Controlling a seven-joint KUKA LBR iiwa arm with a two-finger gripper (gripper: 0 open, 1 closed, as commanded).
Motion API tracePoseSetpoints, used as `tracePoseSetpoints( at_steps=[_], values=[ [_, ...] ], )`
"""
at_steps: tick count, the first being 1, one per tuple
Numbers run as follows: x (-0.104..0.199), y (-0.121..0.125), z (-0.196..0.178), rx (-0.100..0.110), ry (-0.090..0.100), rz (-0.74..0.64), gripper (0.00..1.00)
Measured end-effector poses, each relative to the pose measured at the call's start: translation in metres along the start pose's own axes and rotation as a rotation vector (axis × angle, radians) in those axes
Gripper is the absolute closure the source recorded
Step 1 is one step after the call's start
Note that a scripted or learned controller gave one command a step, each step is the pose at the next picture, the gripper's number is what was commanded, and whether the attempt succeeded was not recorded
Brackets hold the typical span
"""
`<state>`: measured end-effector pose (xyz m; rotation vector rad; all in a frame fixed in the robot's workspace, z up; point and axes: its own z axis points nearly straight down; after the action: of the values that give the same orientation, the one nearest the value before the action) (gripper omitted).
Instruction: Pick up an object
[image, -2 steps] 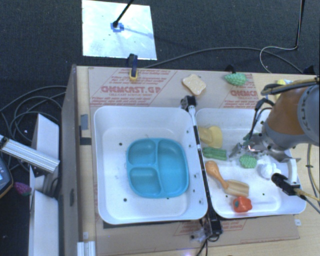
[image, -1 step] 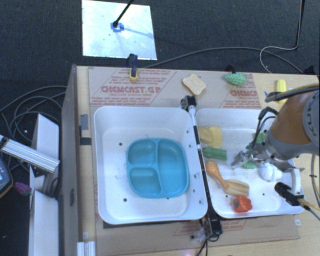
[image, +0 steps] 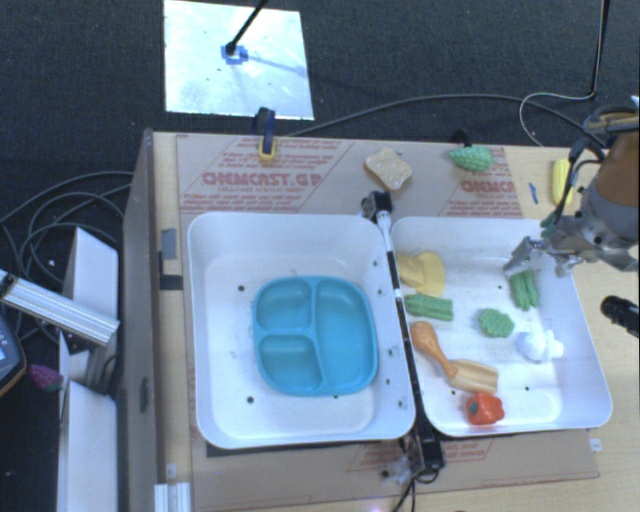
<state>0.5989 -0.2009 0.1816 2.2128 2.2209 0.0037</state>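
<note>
Two white bins on a bench, arm in from the right, toy food in the right bin.

Left bin (image: 215, 260): 1 blue divided tray (image: 315, 335), 3 sections, nothing on it. Right bin (image: 590, 385): 7 items – 1 yellow piece (image: 423, 270), 1 flat green piece (image: 429, 306), 1 drumstick (image: 430, 345) touching 1 tan block (image: 475, 376), 1 red piece (image: 485, 408), 1 round green piece (image: 495, 322), 1 white piece (image: 538, 346), 1 green bean pod (image: 524, 290). Gripper (image: 532, 262) sits at the bin's far right side, just above the bean pod; fingers blurred, can't tell if spread or pinching, no item visibly between them. Outside bins, on cardboard: 1 bread slice (image: 388, 168), 1 green bumpy item (image: 472, 158), 1 yellow clamp (image: 266, 135). Arm cut off at right edge; small items too blurred to ID for sure.
</note>
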Motion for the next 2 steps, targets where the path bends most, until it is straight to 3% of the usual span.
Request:
tracePoseSetpoints(
  at_steps=[1, 2],
  values=[
    [0.053, -0.075, 0.066, 0.008, 0.004, 0.002, 0.00],
    [0.031, -0.014, 0.039, 0.002, 0.001, 0.000, 0.00]
  ],
)
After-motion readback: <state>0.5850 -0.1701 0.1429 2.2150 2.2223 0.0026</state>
